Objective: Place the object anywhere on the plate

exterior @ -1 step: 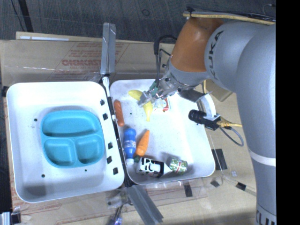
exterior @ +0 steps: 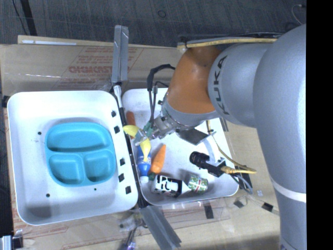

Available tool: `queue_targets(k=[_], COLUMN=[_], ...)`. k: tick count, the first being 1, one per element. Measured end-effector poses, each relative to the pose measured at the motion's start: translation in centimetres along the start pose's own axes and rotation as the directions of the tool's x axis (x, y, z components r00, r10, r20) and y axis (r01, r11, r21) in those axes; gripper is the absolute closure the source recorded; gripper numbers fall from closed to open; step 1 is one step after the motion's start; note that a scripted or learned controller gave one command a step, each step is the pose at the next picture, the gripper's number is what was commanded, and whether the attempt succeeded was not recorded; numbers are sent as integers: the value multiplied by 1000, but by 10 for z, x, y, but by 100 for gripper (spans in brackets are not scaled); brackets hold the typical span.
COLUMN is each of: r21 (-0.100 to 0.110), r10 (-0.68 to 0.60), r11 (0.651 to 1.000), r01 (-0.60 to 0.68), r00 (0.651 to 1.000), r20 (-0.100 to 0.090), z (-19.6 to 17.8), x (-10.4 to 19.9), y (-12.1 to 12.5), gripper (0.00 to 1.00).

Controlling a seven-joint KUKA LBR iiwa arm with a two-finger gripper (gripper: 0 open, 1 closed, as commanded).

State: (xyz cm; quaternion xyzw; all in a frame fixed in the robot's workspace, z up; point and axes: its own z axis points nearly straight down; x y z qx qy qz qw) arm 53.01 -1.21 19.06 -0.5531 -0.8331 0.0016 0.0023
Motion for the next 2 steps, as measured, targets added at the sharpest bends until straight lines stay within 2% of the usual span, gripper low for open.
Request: queue_targets(k=[1,2], r21=[0,0], r10=[-260,-260], r11=[965,966], r01=[260,260], r00=[965,966], r20=[0,0], z=[0,0], x=[75,75], y=[-4,-4], gripper=[100,0])
